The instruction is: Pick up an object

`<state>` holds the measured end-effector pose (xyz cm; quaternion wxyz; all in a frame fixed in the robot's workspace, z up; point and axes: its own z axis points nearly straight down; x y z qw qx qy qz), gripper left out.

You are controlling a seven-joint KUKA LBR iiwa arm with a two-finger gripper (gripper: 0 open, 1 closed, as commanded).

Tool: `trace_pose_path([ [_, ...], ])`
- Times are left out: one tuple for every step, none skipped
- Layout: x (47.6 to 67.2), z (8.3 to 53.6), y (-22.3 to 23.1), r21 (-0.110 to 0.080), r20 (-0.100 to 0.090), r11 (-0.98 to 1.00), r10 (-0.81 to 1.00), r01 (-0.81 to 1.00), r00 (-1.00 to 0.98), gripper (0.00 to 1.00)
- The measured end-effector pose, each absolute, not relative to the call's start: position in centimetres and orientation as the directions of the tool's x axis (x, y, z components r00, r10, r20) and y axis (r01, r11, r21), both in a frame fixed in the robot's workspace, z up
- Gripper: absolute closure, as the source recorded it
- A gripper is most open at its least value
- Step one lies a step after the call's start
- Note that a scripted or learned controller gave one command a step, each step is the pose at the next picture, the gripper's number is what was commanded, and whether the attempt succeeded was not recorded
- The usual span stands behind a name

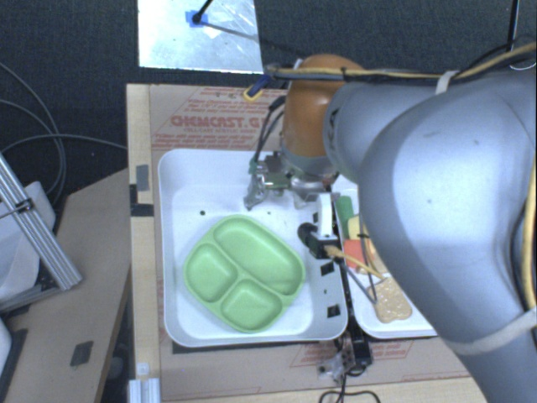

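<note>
The grey arm (436,191) is filling the space to the right of the green plate (243,271), and it is hiding most of the right bin (411,327). Only that bin's near corner and a strip along its inner side are showing. A glossy orange band (309,116) is ringing the arm beyond the plate.

Brown cardboard (210,120) is lying under both bins. Red print on it, beyond the plate, is reading "CHEMCAST G", with the rest running under the arm.

The left bin (180,183) is smooth, white and shallow with rounded corners. The plate is lying flat in its near half: pale green plastic, rounded, divided into three compartments.

The gripper (256,190), a small metallic piece, is hanging over the bin floor just beyond the plate's far edge, apart from the plate. It is too small and too crowded by the wrist for me to tell whether it is open or closed, and nothing is showing in its grasp.

To the right of the plate, in the right bin, a tan bumpy piece (391,300), an orange-red piece (357,248) and a yellow piece (351,225) are peeking out beside the arm, their shapes partly cut off.
</note>
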<state>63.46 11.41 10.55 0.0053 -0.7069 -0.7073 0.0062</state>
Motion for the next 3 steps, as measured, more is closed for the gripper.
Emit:
trace_pose_path([
  [56.9, 25.6, 16.4, 0.010, 0.007, 0.011, 1.000, 1.000, -0.011, 0.00],
  [50.5, 34.8, 19.4, 0.009, 0.007, 0.010, 1.000, 1.000, -0.010, 0.00],
  [48.6, 34.6, 23.7, 0.001, 0.003, 0.009, 1.000, 1.000, -0.009, 0.00],
])
